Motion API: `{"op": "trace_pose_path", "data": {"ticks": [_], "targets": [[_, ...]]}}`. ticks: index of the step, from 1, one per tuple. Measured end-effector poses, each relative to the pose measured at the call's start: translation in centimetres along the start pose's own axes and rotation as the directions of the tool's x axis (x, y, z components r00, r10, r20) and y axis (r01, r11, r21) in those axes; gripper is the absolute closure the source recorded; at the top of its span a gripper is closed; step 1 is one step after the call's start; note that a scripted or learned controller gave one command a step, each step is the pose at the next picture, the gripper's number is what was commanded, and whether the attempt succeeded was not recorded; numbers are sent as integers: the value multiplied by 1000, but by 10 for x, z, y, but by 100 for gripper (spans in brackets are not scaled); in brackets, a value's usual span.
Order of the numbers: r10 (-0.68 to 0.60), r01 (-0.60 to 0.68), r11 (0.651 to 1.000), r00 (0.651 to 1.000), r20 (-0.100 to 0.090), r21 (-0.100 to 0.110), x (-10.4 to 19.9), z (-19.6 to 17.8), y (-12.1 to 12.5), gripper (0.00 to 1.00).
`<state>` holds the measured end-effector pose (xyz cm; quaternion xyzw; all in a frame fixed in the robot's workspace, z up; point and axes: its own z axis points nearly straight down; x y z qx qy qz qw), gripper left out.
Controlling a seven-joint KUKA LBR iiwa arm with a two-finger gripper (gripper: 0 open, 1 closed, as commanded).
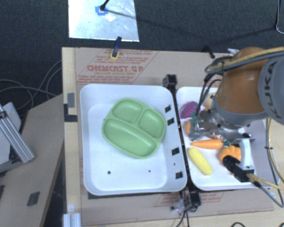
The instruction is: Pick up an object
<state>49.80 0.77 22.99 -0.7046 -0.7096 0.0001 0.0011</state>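
Observation:
The right bin (pixel 206 181) holds a yellow corn cob (pixel 200 160), an orange carrot (pixel 209 144), a purple piece (pixel 188 109) and an orange-yellow item (pixel 232 152) near the arm's cable. My gripper (pixel 197 127) reaches down into this bin, just above the carrot and right of the divider. The wrist and the orange band hide much of the bin behind it.
The left bin (pixel 92 126) holds a green divided plate (pixel 134 126). A black divider with clips (pixel 176 126) runs between the bins. Cardboard lies under both bins, with a shiny sheet (pixel 103 13) beyond. Cables trail at the right.

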Motion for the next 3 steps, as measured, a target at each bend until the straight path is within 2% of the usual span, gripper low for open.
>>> {"op": "trace_pose_path", "data": {"ticks": [1,2,3], "targets": [[6,-6,1000,1000,1,-1,-1,12,10,100],[7,-7,1000,1000,1,-1,-7,15,2,100],[2,-2,1000,1000,1,-3,2,9,5,100]]}}
